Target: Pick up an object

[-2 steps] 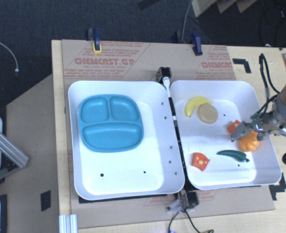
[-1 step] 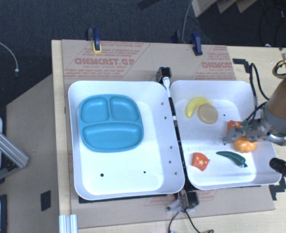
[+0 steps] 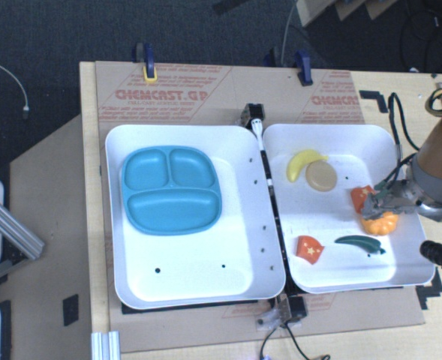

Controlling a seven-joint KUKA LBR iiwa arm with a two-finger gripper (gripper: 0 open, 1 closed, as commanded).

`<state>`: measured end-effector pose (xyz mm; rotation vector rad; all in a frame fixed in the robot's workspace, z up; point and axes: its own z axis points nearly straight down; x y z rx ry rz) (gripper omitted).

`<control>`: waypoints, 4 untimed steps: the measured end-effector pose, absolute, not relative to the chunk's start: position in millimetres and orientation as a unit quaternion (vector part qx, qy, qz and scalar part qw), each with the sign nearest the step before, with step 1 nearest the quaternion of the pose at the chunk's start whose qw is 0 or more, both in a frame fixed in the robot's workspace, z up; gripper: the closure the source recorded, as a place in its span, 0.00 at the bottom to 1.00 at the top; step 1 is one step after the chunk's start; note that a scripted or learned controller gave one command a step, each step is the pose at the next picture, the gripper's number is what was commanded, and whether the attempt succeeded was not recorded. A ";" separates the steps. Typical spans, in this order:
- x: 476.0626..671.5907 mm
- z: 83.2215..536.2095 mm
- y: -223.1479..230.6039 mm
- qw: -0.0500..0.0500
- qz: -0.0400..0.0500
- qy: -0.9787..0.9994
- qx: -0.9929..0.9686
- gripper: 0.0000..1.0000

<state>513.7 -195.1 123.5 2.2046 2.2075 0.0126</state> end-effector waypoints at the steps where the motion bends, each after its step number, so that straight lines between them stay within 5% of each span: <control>1: 513.2 168.4 -189.2 0.003 0.001 0.708 0.707 1.00; 2: 520.6 229.2 -183.7 0.004 0.002 0.708 0.706 1.00; 3: 521.6 243.9 -184.0 0.002 0.001 0.708 0.707 1.00; 4: 529.8 236.8 -122.4 -0.002 0.001 0.710 0.705 1.00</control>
